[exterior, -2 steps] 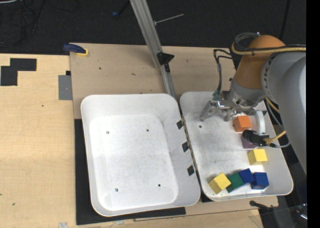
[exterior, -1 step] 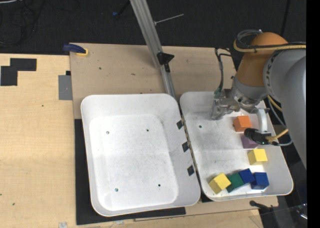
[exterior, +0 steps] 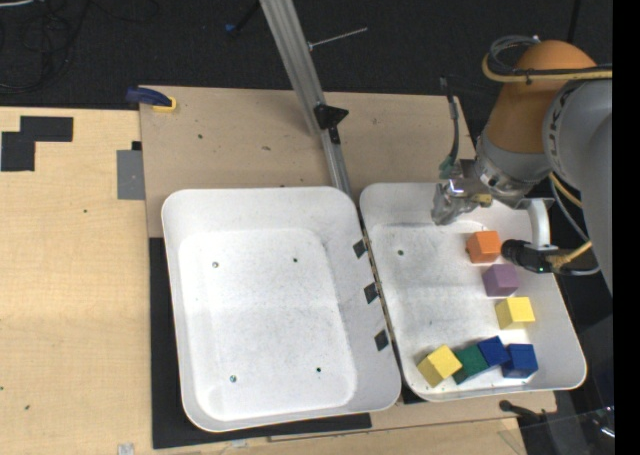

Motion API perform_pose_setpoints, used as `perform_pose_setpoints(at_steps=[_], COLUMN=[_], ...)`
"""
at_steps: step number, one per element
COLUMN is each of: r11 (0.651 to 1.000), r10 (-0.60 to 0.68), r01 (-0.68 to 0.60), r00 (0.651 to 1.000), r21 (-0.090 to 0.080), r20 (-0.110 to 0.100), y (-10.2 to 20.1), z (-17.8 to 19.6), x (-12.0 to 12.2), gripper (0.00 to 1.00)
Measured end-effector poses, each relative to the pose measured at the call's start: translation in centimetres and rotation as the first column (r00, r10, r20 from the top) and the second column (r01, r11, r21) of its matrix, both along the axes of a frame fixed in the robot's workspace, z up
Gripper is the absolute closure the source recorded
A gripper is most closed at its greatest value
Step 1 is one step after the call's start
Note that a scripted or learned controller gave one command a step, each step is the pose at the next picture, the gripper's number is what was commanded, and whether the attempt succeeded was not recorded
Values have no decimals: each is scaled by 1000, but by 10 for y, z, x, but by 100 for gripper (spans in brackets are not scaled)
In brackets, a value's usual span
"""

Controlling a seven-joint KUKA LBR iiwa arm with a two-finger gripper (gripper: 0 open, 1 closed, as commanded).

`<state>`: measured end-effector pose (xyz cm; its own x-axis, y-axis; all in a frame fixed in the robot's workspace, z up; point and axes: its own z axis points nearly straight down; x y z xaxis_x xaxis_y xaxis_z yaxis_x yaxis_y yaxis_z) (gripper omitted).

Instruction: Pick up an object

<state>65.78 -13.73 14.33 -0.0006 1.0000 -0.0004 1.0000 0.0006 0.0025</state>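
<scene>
The gripper (exterior: 449, 205) is held over the far end of the right bin (exterior: 420, 283) (whether it is open or closed cannot be told). Nothing is seen in its grasp. An orange block (exterior: 483, 246) is found just beside it, with purple (exterior: 500, 279), yellow (exterior: 515, 311), blue (exterior: 520, 358) and green (exterior: 470, 361) blocks lying farther along the bin.
</scene>
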Motion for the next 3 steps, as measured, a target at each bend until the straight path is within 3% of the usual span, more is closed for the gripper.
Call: perform_pose_setpoints(at_steps=[2, 3], r11=[1000, 1000], r10=[1, 3], r01=[-1, -3], r00=[1000, 1000], r21=[0, 3], r20=[2, -7], y=[-8, 44], z=[94, 92], x=[8, -25], gripper=[100, 100])
